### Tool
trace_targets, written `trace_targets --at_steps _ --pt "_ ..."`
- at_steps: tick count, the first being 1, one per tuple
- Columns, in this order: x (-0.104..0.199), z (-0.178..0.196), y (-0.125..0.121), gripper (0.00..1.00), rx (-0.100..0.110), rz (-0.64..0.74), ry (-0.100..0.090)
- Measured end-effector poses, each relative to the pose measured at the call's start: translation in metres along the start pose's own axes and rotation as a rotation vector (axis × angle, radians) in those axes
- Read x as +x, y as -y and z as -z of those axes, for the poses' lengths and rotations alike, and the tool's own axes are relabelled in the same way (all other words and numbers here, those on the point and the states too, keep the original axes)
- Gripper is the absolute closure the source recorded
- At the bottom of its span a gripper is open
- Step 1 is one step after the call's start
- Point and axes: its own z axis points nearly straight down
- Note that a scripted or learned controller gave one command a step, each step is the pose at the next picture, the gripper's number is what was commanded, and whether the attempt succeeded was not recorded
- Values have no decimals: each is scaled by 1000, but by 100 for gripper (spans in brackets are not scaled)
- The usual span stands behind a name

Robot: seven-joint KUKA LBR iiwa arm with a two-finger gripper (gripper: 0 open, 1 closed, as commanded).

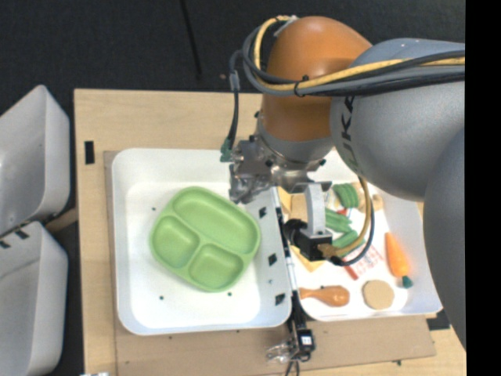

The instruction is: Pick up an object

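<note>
Orange wrist band comes closest to us; under it hangs the gripper, and we cannot tell if it is open or closed. Just beside it, lower left, lies a green plate.

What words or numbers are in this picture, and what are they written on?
Nothing here can be read.
Red marks on the small white card in the right bin: too blurred to read.
The green divided plate in the left bin: no writing on it.
</note>
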Motion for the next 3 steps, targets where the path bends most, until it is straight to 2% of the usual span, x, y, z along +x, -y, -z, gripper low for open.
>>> trace_targets --at_steps 1,2,3 --pt "9 -74 53 100 12 -18 1" --pt "8 -60 49 100 2 -22 -1" --pt "-54 52 53 100 -13 -22 -1"
